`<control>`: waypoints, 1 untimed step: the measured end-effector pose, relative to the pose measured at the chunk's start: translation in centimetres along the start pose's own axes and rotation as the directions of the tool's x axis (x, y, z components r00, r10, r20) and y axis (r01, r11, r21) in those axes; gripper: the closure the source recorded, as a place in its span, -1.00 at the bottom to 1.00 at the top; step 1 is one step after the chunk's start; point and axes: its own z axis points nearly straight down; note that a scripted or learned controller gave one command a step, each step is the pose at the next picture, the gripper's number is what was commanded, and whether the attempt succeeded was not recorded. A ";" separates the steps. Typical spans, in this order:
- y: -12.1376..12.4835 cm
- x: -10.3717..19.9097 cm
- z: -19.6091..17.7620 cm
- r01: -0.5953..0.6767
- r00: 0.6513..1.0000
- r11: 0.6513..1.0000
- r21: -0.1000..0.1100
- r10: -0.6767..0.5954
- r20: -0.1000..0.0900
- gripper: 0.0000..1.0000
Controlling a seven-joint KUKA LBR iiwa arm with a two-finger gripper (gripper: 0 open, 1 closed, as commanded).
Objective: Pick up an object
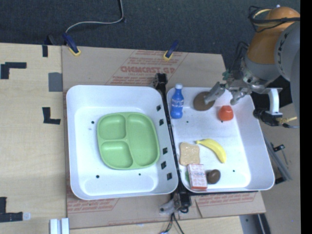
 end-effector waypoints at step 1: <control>2.3 0.1 10.6 0.002 1.000 1.000 -0.004 -0.002 0.002 -1.00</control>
